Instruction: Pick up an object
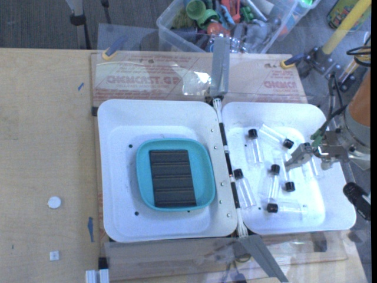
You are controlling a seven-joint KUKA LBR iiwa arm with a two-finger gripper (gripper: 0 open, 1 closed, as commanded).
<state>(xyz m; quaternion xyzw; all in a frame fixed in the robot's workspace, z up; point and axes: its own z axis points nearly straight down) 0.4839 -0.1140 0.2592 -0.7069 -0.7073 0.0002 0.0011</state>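
Vials scattered in the right bin, gripper poised above them

Clear plastic vials with black caps are seen lying on their sides in the right bin point(330, 114), strewn at various angles. One vial point(254, 145) is found near the bin's upper left, another point(277, 137) lies beside it with its cap toward the right, and a third point(243, 190) rests along the left wall. Further vials point(273, 181) point(287, 207) are placed toward the middle and the lower edge. Their transparent bodies are hard to separate from the white floor; the caps are what stand out.

The gripper point(293, 160) is positioned over the right half of this bin, reached in from the right, with its fingers tapered toward a narrow tip. Whether the fingers are parted or closed cannot be told, and no vial is seen between them.

The left bin point(118, 119) is occupied by a teal tray point(144, 175) with rounded corners, in which a dark ribbed block point(172, 178) is laid flat.
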